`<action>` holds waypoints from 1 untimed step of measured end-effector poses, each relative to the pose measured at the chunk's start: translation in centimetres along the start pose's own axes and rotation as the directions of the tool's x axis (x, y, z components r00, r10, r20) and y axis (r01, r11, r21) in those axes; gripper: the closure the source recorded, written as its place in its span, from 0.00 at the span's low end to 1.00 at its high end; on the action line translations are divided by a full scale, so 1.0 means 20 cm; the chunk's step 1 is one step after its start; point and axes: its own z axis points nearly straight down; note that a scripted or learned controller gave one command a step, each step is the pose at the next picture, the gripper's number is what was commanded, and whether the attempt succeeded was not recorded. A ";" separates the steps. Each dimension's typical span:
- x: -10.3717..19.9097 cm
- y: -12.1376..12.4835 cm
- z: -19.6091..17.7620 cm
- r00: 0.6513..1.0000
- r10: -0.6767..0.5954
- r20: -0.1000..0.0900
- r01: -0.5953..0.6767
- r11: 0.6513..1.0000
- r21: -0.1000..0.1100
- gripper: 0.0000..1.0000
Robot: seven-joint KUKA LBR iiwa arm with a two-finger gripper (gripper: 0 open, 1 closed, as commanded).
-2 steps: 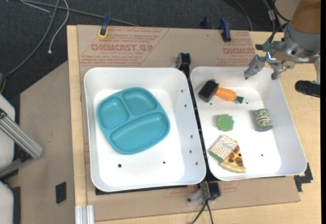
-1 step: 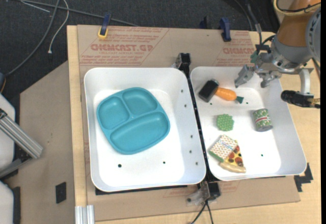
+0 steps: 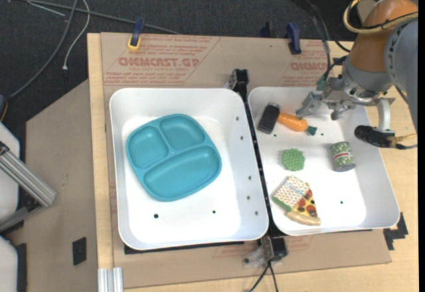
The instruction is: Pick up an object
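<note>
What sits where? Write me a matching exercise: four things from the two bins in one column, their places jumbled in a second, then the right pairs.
Things:
1. blue tray
2. carrot
3. pizza slice
4. can

Places:
A. near front edge of the right bin
B. alone in the left bin
C. right part of the right bin, below the claw
D. back of the right bin, beside a black block

Pairs: 1-B, 2-D, 3-A, 4-C
</note>
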 end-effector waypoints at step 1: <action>0.00 0.01 -0.07 1.000 -0.001 0.001 0.001 1.000 -0.005 1.00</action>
